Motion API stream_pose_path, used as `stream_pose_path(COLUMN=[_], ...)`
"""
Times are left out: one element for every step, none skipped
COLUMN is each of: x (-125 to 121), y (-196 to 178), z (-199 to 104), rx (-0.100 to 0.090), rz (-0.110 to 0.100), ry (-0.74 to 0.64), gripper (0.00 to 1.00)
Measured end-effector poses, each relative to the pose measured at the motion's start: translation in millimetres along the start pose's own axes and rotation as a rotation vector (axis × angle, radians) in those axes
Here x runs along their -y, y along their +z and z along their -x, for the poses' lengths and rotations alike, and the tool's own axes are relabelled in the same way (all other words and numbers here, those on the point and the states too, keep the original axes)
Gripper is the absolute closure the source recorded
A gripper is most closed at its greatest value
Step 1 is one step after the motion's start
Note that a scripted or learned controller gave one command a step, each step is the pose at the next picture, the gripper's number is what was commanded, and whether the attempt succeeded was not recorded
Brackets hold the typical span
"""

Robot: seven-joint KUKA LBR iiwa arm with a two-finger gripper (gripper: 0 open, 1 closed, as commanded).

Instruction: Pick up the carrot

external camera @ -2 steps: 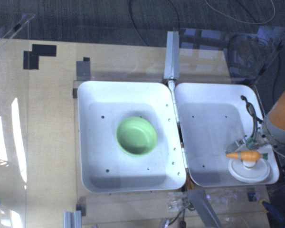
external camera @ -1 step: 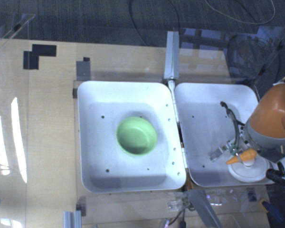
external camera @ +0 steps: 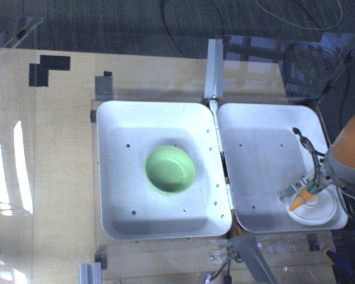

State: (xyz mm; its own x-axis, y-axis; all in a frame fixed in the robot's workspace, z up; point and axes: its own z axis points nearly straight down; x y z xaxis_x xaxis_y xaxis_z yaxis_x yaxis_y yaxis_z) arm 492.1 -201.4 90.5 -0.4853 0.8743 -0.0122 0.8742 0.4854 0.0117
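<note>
A small orange carrot [external camera: 298,202] with a green top lies in the front right corner of the right bin [external camera: 260,158]. Its tip hangs over the left rim of a small white dish [external camera: 315,213]. My gripper [external camera: 306,188] is right at the carrot's green end, low over the dish and touching or nearly touching the carrot. The grey arm with its orange band [external camera: 350,144] reaches in from the right edge, and a black cable runs along it.
A green bowl [external camera: 170,169] sits in the middle of the left bin [external camera: 118,135]. A raised divider [external camera: 220,158] separates the two bins. The right bin's front wall and right wall stand close to the gripper.
</note>
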Motion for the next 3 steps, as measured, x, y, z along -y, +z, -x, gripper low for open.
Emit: stream_pose_path(x=[-4.8, -4.8, -5.3], y=[-12.9, -12.9, -0.7], z=[0.8, 0.8, -7.5], rx=[0.005, 0.005, 0.002], rz=[0.009, 0.009, 0.002], ry=[-0.002, -0.002, -0.28], gripper=[1.0, 0.0, 0.0])
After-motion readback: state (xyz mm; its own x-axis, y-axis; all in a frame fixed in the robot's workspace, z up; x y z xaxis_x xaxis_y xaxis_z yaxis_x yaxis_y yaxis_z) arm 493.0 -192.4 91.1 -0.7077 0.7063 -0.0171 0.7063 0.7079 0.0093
